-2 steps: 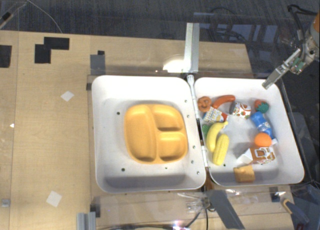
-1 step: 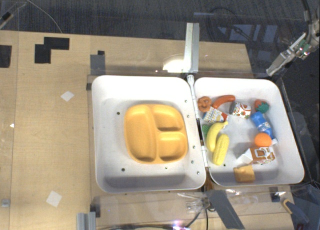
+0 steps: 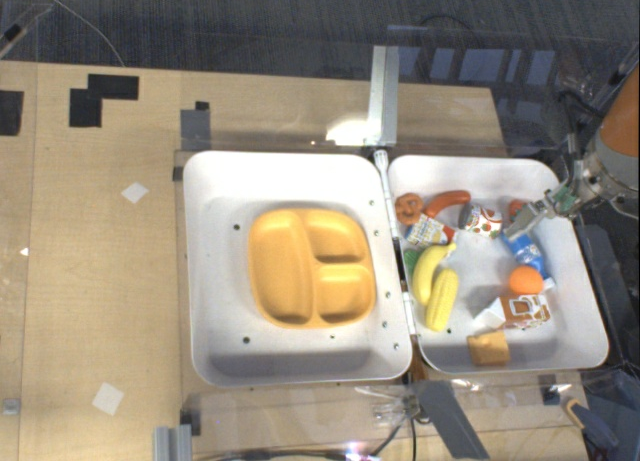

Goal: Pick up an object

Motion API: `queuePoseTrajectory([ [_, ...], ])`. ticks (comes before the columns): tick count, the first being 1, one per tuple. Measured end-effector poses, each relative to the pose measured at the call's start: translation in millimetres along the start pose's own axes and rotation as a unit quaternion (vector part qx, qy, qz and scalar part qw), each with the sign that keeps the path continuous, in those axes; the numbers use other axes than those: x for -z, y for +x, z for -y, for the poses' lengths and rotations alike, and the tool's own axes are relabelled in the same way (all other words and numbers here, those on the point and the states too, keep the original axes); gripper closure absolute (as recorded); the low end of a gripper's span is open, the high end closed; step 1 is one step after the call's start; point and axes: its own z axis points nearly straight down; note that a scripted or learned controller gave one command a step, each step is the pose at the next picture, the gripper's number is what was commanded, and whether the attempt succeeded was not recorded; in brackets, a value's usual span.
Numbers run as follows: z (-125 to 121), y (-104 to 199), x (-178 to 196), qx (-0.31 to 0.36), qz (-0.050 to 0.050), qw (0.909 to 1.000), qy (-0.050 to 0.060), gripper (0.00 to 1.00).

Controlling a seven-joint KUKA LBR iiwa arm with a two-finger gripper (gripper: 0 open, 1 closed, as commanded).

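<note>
Two white bins are seen side by side; the left bin (image 3: 210,249) holds a yellow tray (image 3: 310,267), the right bin (image 3: 585,334) a jumble of small things. The gripper (image 3: 545,207) hangs over the right bin's far side, above a blue bottle (image 3: 524,249); its opening cannot be told. The banana (image 3: 440,297), near the divider, is judged light, firm and smooth, best taken across its middle

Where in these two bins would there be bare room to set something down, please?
The left bin has bare floor all round the yellow tray, widest along its left wall. In the right bin, one patch lies between the bananas and the orange ball. Its upper part, near the gripper, is crowded.
</note>
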Motion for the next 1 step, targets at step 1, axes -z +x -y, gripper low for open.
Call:
queuePoseTrajectory([
  [1,0.1,28.6,-101.5,0.026,0.005,0.9996,-0.006,0.0],
])
